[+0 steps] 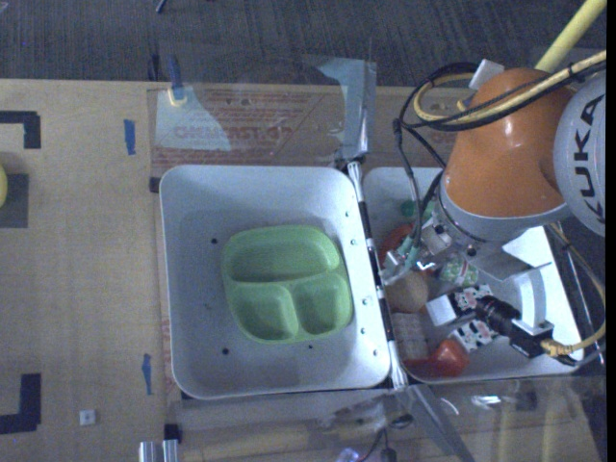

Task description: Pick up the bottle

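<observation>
The wooden bench carries two shallow white bins side by side. The left white bin holds a light green plastic tray with three compartments. This tray lies flat, near the middle of the bin and somewhat toward the edge shared with the other bin.

The right white bin is crowded. A brown rounded object lies close to the bin's left edge, about halfway along it. Just below it, a flat brownish block lies against the same edge. A red rounded object sits near the bin's near edge, and another red piece lies at the left edge above the brown object. Small white packages with dark print lie between them, toward the middle. A small green spot shows near the far left corner of this bin.

The grey arm with the orange band reaches over the right bin and covers a large part of it. The gripper hangs low over the clutter, just above the brown rounded object; I cannot tell whether it is open or closed, because the wrist hides it. Nothing is visibly held.

The bottle should be in the right bin, but among these small, blurred objects I cannot tell which one it is.
</observation>
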`<control>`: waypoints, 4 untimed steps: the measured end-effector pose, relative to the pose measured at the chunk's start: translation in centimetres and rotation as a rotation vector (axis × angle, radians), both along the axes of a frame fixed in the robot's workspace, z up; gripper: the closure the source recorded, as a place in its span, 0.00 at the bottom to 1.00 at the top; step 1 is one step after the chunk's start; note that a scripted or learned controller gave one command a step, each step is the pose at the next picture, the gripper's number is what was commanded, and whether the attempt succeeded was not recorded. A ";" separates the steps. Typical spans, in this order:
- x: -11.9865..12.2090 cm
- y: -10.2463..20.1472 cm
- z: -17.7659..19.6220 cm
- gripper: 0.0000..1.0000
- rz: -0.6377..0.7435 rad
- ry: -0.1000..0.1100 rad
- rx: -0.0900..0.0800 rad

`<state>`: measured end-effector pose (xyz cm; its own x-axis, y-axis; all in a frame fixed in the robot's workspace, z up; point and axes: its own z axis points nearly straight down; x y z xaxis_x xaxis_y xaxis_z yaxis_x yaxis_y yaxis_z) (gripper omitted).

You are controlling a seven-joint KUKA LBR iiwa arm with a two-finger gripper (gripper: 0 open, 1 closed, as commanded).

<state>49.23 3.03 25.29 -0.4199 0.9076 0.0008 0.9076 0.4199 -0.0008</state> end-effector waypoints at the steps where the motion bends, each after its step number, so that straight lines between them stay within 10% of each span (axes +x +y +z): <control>1: 1.1 5.2 0.7 1.00 -0.226 -0.003 0.000; 3: -1.3 8.8 0.4 1.00 -0.528 0.000 -0.001; 4: -1.4 4.3 -6.3 1.00 -0.591 0.003 -0.002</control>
<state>47.86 7.34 18.99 0.1570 0.9876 -0.0006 0.9876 -0.1570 -0.0037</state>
